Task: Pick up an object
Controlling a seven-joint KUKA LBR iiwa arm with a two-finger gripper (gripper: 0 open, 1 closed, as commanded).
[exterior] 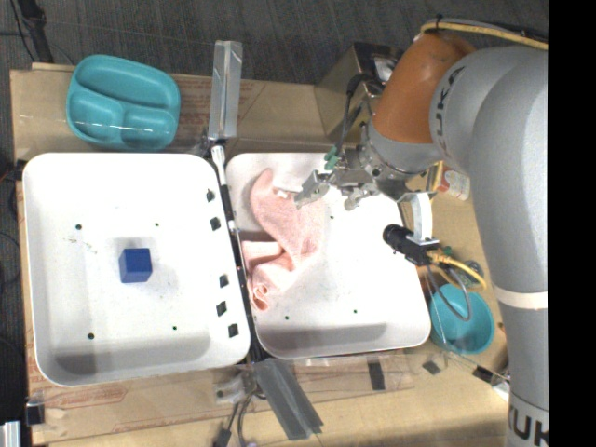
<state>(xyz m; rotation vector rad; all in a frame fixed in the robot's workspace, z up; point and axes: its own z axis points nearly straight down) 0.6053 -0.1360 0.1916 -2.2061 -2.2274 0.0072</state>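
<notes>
Two white bins sit side by side on the surface (pixel 112 394), and the arm (pixel 503 138) comes in from 3 o'clock over the right bin (pixel 372 315).

The end effector (pixel 328 186) hangs over the 12 o'clock end of that right bin, right at the edge of a pink cloth (pixel 284 231). One of its fingers (pixel 312 189) sits at the cloth's top corner, but honestly I can't tell how far apart the fingers are or whether any fabric is actually pinched between them, the wrist gets in the way.

The cloth is crumpled and runs from near the bin's 12 o'clock wall down toward 7 o'clock, hugging the wall it shares with the left bin (pixel 56 250).

The left bin has a little blue cube (pixel 136 264) sitting roughly mid-floor, well apart from the cloth.

Outside the bins, a teal tray (pixel 123 101) sits at 11 o'clock of the surface, just beyond the left bin's top wall. A teal cup (pixel 464 319) is down at 4 o'clock beside the right bin, close to the arm's grey body.
</notes>
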